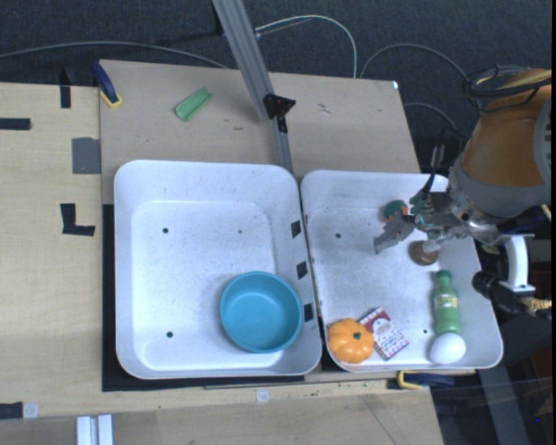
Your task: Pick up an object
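My gripper (403,235) hangs over the upper middle of the right bin (352,202), reaching in from the right under the orange-banded wrist. A small teal thing (392,211) and a brown round thing (424,254) sit right at it; whether either is held is unclear. Along the right bin's front edge lie an orange pumpkin-like fruit (351,341), a red and white packet (385,332), a green bottle (446,302) and a white egg-shaped object (447,349). A blue bowl (259,311) stands in the left bin (167,202) at its front right.
A grey pole (246,49) slants down to the bins' shared back edge. A green block (193,104) lies on the bench behind the left bin. Cables run across the dark floor at the back.
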### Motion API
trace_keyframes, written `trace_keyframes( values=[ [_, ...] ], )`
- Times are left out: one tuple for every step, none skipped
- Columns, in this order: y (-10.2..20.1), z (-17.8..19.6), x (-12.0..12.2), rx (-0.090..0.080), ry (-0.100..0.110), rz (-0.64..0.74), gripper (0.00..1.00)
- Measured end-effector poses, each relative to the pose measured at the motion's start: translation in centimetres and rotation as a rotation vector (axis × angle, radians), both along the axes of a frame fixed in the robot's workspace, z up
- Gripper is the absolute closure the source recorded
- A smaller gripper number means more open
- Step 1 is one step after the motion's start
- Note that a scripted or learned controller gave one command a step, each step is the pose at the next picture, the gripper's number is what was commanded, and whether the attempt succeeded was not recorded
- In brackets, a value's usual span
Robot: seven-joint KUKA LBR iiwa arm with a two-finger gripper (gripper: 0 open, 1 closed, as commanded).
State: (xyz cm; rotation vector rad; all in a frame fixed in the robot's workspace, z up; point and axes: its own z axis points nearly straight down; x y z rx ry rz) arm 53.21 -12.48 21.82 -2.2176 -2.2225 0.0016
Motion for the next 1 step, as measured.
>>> trace_keyframes(
  values=[
    [-0.01,0.00,0.00,0.000,0.000,0.000,0.00]
  ],
)
